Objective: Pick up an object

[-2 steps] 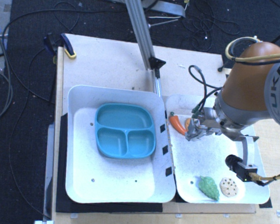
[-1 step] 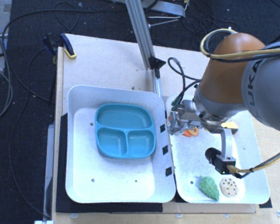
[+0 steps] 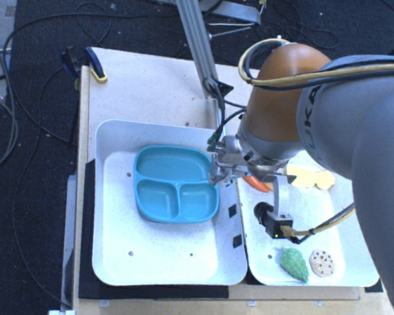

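My gripper [image 3: 251, 174] hangs under the orange-banded wrist, over the left end of the right bin [image 3: 352, 272], next to the wall between the bins. A small orange carrot-like piece [image 3: 258, 184] lies right under it, partly hidden by the wrist. A pale yellow object [image 3: 311, 178] lies just to its right. Near the front of that bin are a green lumpy object [image 3: 295, 264] and a round speckled cookie [image 3: 321, 263]. A blue divided tray [image 3: 176, 184] lies in the left bin [image 3: 112, 249], its right edge close to the gripper.
The grey arm covers the upper right of the view and part of the right bin. A yellow-black cable loops from the wrist across the right bin. A metal strut [image 3: 195, 32] slants down behind the bins. Cables lie on the dark floor at left.
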You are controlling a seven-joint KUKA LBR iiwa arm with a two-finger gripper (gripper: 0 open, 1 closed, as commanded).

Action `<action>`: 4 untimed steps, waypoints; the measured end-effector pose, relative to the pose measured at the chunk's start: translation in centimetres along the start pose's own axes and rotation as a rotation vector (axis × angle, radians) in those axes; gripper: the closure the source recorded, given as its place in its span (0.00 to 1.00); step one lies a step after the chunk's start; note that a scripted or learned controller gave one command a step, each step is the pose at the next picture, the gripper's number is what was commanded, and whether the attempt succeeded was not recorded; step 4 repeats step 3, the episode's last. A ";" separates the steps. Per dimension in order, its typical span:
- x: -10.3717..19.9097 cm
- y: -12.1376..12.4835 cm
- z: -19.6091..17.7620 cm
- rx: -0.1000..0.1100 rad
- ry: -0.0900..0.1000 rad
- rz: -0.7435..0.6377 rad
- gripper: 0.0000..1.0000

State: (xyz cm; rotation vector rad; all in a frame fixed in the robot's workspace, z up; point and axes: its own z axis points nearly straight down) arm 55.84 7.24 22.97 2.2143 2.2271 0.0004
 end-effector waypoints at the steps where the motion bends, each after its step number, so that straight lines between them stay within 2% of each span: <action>1: 2.5 0.3 -0.6 0.000 0.001 0.002 1.00; 2: 1.9 0.7 0.0 0.001 0.000 0.005 1.00; 3: 1.9 0.7 0.0 0.001 0.000 0.005 0.00; 4: 1.9 0.7 0.0 0.001 0.000 0.005 0.00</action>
